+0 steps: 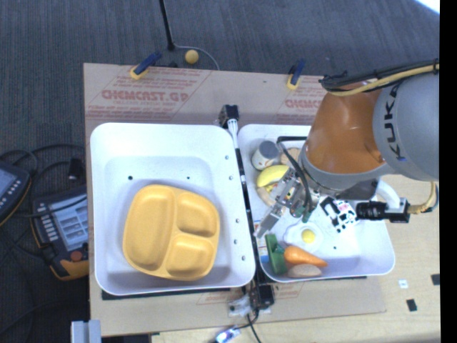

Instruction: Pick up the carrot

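Dark carpet surrounds the table (pixel 143 95), a brown board clamped at its far edge by two blue-and-yellow clips. Off its left edge, on the floor, sit a handheld controller and cables. The left bin (pixel 114 148) holds one yellow divided tray (pixel 171 231), lying slightly toward the near-left, with bare white floor along the far side and the right wall. A narrow seam with a black bracket at its far end separates the two bins, which stand just beside each other.

The right bin (pixel 371 263) is crowded. The carrot (pixel 305 256) lies near the front rim, pointing right, touching a green piece (pixel 275 254) on its left and a pale tan item just in front of it. A fried-egg toy (pixel 307 234) sits just behind the carrot, a banana (pixel 271 176) and a grey cup further back, a black-and-white toy to the right. The gripper (pixel 275 209) hangs over the bin's left part, above and behind the carrot, apart from it; whether it is released or clenched I cannot tell. The arm's orange band covers much of the bin's far right.
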`<move>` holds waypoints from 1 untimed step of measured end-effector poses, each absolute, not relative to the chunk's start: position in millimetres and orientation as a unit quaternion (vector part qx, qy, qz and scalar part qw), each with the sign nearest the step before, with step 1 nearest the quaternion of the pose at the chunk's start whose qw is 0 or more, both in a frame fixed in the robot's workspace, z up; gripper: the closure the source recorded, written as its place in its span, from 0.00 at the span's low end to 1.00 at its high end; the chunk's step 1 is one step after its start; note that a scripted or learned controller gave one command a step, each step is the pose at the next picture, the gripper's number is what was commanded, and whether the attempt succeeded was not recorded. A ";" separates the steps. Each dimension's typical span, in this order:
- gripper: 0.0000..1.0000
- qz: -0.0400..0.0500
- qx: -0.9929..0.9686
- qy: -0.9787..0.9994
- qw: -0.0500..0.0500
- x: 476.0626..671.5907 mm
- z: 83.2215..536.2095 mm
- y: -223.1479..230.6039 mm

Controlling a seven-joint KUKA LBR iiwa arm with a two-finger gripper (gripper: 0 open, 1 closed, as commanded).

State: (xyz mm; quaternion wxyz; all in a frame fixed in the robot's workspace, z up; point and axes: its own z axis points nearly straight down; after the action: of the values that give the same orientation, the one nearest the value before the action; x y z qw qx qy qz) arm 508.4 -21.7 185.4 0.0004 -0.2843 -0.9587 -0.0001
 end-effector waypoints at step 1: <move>0.00 0.000 -0.140 -0.990 0.001 484.1 183.4 -28.7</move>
State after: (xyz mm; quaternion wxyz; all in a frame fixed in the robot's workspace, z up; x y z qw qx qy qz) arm 484.1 -28.7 183.4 0.0007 -0.1401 -0.9901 0.0003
